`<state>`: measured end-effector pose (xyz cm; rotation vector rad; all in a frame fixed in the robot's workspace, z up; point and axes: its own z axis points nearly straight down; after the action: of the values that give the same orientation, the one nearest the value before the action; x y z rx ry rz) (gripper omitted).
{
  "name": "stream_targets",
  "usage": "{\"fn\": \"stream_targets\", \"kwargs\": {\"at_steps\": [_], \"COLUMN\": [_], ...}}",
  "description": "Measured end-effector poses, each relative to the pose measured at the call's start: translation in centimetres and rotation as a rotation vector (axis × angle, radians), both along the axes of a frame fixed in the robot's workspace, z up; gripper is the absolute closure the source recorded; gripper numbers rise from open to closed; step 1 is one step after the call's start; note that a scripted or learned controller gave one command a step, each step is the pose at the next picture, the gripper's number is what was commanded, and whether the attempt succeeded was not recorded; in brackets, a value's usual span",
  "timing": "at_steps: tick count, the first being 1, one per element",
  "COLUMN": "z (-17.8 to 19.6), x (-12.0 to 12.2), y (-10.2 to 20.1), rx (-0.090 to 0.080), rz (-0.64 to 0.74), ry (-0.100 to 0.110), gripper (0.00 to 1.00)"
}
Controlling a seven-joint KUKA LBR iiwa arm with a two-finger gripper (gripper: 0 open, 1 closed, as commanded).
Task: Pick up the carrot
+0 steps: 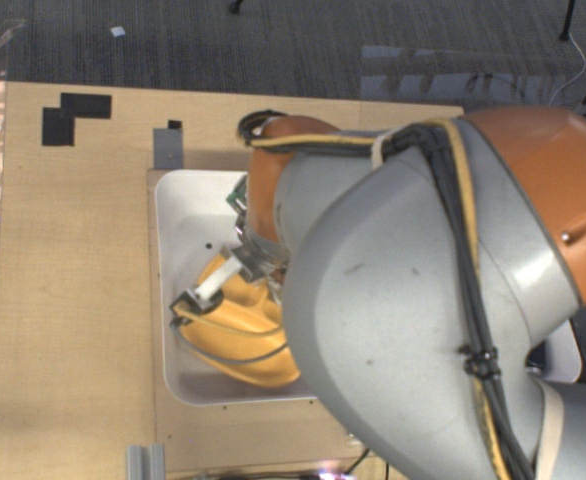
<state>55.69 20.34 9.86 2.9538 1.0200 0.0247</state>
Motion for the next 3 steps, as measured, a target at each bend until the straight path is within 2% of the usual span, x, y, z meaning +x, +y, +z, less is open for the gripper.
{"fn": "stream_targets", "kwargs": {"at_steps": [1,2,3], "z": [13.1,24.5,9.9], "x": [-1.9,2.9,-3.0], "y": [3.4,1.8,0.9], "rx": [0.025,0.023,0.009], "rz": [-0.163,-0.326,-0.437], "ry": [0.005,0.002,0.026], "gripper": [1.00,1.00,1.00]}}
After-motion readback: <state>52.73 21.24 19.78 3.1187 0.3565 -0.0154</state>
